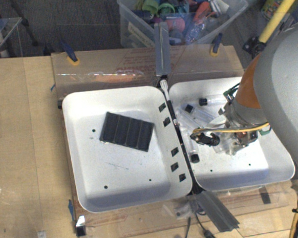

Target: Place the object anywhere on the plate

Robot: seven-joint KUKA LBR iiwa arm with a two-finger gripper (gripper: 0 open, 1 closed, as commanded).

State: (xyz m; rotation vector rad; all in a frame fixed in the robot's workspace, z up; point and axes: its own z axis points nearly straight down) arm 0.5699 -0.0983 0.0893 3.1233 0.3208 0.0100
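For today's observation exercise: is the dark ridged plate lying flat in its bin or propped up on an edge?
Lying flat. The dark plate rests face-up on the left bin's floor, skewed to the walls, its ridges all showing.

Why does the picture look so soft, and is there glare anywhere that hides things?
In the camera view the whole frame is low in detail and slightly blurred; the arm, close to the lens, is a soft grey mass; the clear plastic lying in the right bin gives pale glints that muddle what is there; the dark ridged plate in the left bin reads cleanly, with soft, faint shadows.
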